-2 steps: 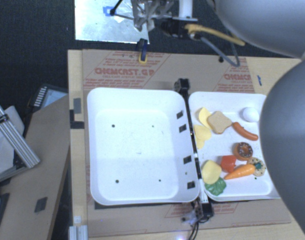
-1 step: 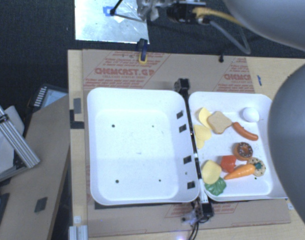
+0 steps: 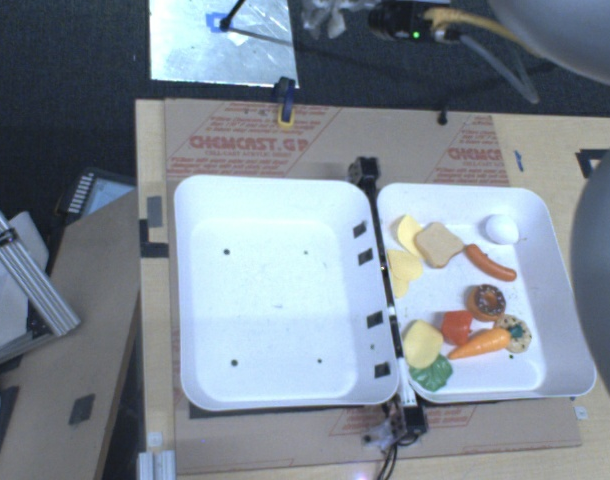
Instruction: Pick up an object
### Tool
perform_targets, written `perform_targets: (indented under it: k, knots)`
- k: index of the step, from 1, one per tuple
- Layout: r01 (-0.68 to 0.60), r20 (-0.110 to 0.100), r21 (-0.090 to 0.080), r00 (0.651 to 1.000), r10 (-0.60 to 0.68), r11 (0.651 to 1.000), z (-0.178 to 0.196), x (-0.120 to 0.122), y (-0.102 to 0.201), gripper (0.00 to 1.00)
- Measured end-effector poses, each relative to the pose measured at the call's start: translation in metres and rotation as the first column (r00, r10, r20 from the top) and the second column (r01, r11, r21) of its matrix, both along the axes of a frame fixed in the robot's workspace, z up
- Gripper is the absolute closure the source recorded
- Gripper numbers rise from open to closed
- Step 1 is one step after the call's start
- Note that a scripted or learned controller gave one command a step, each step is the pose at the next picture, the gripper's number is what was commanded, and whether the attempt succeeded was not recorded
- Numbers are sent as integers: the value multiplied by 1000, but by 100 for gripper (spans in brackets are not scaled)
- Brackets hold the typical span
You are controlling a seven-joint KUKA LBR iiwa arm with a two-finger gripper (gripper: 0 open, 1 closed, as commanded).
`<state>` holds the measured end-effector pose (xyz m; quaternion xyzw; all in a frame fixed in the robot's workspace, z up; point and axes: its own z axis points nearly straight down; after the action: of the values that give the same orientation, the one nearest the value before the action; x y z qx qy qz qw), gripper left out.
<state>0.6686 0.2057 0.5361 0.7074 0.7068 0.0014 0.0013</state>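
The right white bin (image 3: 550, 298) holds several toy foods. A bread slice (image 3: 440, 244), a white egg (image 3: 501, 229) and a red sausage (image 3: 490, 263) lie towards its back. Two yellow wedges (image 3: 406, 253) sit by its left wall. Nearer the front are a brown donut (image 3: 485, 299), a red pepper piece (image 3: 457, 325), a carrot (image 3: 480, 343), a sprinkled cookie (image 3: 516, 334), a yellow potato (image 3: 422, 343) and a green leaf (image 3: 435, 373). My gripper (image 3: 331, 6) hangs blurred at the top of the view, high above the bench and well behind both bins. The grey arm (image 3: 565, 18) fills the top right corner.
The left white bin (image 3: 275, 298) adjoins the right one, with black clips (image 3: 370, 258) along the shared wall. Both rest on a cardboard sheet (image 3: 245, 138). A shiny metal plate (image 3: 220, 28) lies at the back left, and an aluminium rail (image 3: 20, 268) at the left edge.
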Motion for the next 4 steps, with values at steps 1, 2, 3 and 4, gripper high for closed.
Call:
perform_targets:
  k: [1, 2, 3, 4]
  knots:
    - [-6, -20, -4, 1000, 6, 1000, -172, -23, 30, 100]
    - [-5, 1, 1, 1000, 5, 1000, -140, 1, 29, 100]
    - [-8, 4, 3, 1000, 8, 1000, -81, 0, 29, 100]
    - [-7, 2, 2, 1000, 7, 1000, -46, 0, 29, 100]
